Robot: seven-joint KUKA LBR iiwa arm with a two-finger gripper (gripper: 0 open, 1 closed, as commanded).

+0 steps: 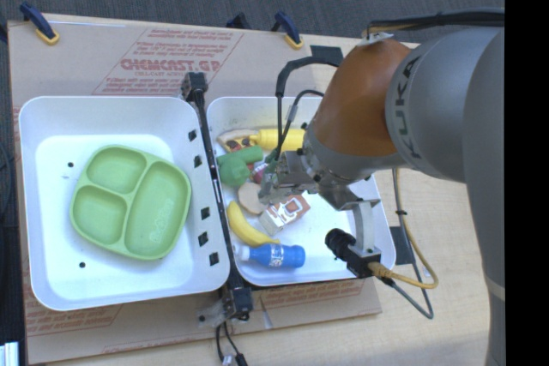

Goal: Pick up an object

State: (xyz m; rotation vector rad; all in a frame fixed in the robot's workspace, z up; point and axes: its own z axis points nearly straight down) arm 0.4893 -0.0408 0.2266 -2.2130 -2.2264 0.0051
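The end effector (276, 183) hangs low in the right bin (388, 246) over a small carton (287, 211); its grip cannot be told. A banana (243, 225) lies beside.

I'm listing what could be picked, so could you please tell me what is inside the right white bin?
The right white bin holds a yellow banana, a blue plastic bottle, a green toy and a small red-and-white packet. The grey and orange arm covers the bin's right part.
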